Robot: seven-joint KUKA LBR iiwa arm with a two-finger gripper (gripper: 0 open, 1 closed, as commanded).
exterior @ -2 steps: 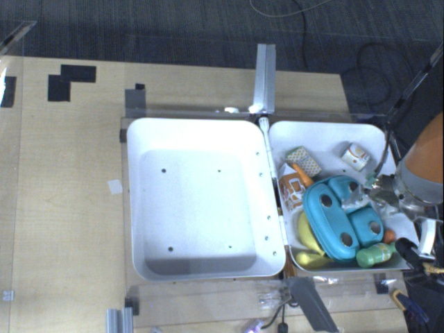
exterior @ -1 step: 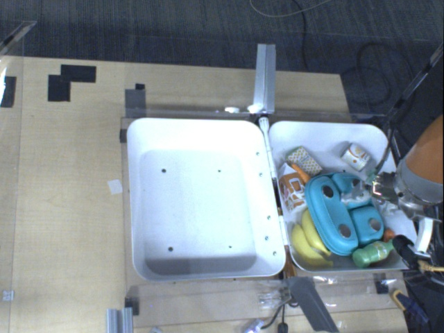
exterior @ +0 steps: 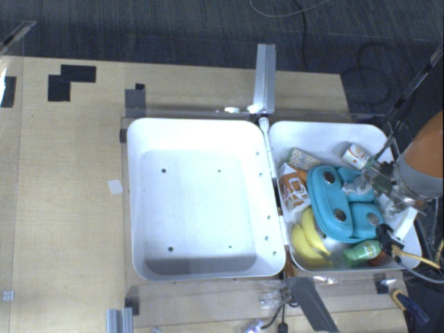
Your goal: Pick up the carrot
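Camera view, looking down at a slant. Two shallow white bins sit side by side on the desk [exterior: 62,207]. The left bin [exterior: 198,134] takes the centre of the frame; the right bin [exterior: 326,129] sits at centre-right and carries the clutter. In it: a teal moulded toy [exterior: 338,203] w/ round holes, a banana [exterior: 309,241] at its lower left, a printed packet [exterior: 294,189] along the bin's left wall, a patterned packet [exterior: 304,159] above that, a small white cup [exterior: 355,155] toward the upper right, and a green item [exterior: 361,253] at the lower right.

Arm [exterior: 424,158] enters from the right edge, orange band showing. The end effector [exterior: 371,179] hangs over the right side of the bin, approx. above the teal toy's upper right part. Its finger state: cannot tell, the tip is small and blurred against the toy.

Carrot: not identifiable w/ certainty. A small reddish-orange patch [exterior: 378,259] shows just beside the green item, at the bin's lower right; this may be it, mostly hidden.

Progress, as a judgement: early. Nothing is seen lifted or held, so the pick is not yet done. Left to do: locate the carrot, descend, close on it, raise it clear of the bin.
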